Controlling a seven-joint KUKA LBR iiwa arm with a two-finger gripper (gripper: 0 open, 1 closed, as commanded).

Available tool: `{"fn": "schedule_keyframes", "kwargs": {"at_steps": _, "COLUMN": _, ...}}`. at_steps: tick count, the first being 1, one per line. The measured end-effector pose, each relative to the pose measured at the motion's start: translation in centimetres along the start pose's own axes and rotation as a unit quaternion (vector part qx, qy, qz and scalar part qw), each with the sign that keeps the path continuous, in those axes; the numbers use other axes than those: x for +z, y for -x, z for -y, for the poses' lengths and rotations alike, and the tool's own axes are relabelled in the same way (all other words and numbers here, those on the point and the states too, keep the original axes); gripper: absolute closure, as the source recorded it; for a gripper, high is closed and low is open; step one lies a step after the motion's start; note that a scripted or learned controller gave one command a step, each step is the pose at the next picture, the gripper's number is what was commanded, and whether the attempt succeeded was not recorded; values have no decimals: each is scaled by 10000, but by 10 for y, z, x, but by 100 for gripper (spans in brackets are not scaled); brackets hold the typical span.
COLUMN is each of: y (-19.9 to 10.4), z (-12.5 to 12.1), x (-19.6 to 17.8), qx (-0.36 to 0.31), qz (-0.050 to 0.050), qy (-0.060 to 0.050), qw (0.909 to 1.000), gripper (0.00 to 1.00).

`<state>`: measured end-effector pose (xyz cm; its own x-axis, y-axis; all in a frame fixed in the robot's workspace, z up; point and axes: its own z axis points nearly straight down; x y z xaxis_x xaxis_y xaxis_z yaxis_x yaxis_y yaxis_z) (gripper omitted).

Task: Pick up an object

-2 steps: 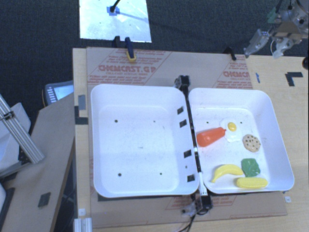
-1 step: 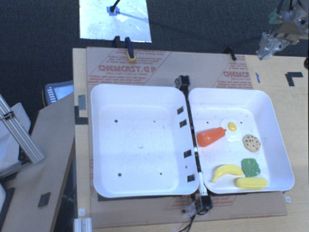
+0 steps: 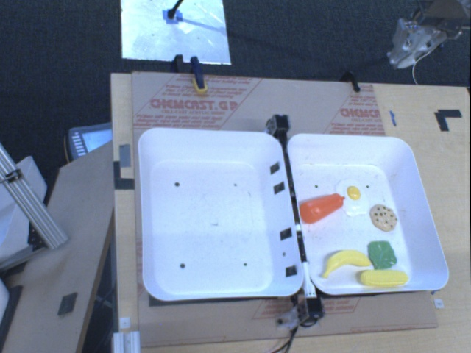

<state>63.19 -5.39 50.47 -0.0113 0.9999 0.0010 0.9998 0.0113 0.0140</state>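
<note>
Several toy foods lie in the right bin (image 3: 412, 169). An orange carrot (image 3: 321, 207) rests near the bin's left wall, with a fried egg (image 3: 352, 194) just right of it. A round cookie (image 3: 383, 217) sits further right. Toward the front lie a yellow banana (image 3: 346, 260), a green piece (image 3: 382, 253) and a yellow oblong piece (image 3: 383, 277). My gripper (image 3: 413, 41) hangs at the top right, well beyond the bench's back edge and far from all the objects, with nothing visibly in it.
The left bin (image 3: 154, 197) adjoins the right one along a clipped divider (image 3: 288, 197). A yellow clamp (image 3: 198, 76) stands at the bench's back edge, with a shiny plate (image 3: 175, 20) behind it. A metal rail (image 3: 29, 204) and side table sit at left.
</note>
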Motion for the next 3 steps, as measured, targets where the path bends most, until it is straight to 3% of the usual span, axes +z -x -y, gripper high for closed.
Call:
{"fn": "schedule_keyframes", "kwargs": {"at_steps": 1, "y": -86, "z": 55, "x": -34, "qx": -9, "qz": -11, "qy": -42, "qw": 10000, "gripper": 100}}
{"fn": "schedule_keyframes", "kwargs": {"at_steps": 2, "y": -140, "z": 119, "x": -31, "qx": 18, "qz": -3, "qy": -66, "qw": 10000, "gripper": 100}}
{"fn": "schedule_keyframes", "kwargs": {"at_steps": 3, "y": -216, "z": 144, "x": -32, "qx": -4, "qz": -9, "qy": -63, "qw": 10000, "gripper": 100}}
